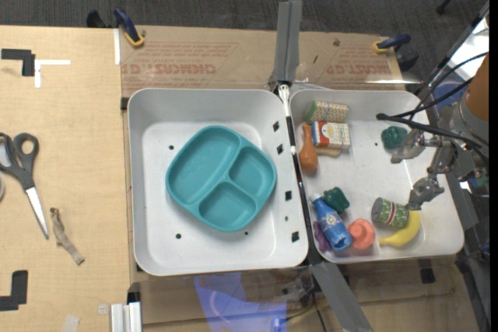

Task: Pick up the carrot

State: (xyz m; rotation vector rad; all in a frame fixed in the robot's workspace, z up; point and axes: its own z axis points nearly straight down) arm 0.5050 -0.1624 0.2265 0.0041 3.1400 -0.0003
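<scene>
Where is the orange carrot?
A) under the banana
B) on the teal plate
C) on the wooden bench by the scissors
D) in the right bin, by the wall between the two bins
D: the carrot lies in the right bin, against the wall shared with the other bin, beside a small box.

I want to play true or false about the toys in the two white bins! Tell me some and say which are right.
1. The teal divided plate lies in the left white bin. True.
2. The orange toy carrot sits on the plate. False: it lies in the right white bin, beside the small printed box.
3. The yellow toy banana is in the right bin. True.
4. The metal scissors are inside a bin. False: they lie on the bench, left of both bins.
</scene>
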